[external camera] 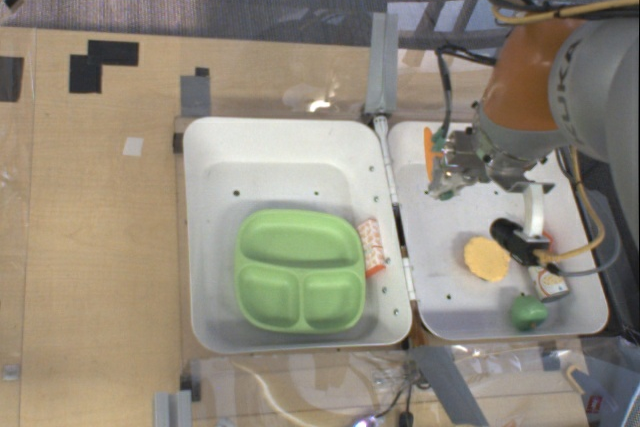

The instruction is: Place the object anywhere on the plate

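The gripper (446, 177) hangs over the far left part of the right bin (592, 315). Its metal end is a blur from above, so I cannot tell how far open it is or whether it has hold of anything. A slim orange stick (427, 149) stands just beside it on the left, close to the bin's left wall. Nearer in the same bin lie a flat yellow disc (487, 260) and, at the near right corner, a green ball (528, 312), well apart from the gripper. In the left bin (215, 140) sits the green plate (298, 268), three-sectioned, with a small orange-and-white packet (372, 246) against its right rim.
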Action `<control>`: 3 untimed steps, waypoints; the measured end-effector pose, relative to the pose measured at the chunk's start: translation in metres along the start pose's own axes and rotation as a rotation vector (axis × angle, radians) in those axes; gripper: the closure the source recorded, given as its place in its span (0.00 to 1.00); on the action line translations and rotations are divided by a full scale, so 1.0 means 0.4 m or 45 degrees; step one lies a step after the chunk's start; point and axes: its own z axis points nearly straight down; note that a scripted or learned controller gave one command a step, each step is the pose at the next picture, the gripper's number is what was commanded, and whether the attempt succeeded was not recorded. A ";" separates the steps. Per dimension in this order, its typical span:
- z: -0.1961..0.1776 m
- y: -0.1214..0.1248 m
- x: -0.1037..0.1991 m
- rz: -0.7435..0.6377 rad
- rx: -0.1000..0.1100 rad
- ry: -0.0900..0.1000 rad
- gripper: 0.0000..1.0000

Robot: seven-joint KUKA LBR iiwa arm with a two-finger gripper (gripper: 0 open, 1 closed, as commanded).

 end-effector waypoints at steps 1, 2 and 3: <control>0.000 -0.183 0.172 -0.100 0.000 -0.001 1.00; 0.033 -0.171 0.384 -0.126 0.002 -0.001 1.00; -0.221 -0.074 0.389 0.188 -0.001 -0.001 1.00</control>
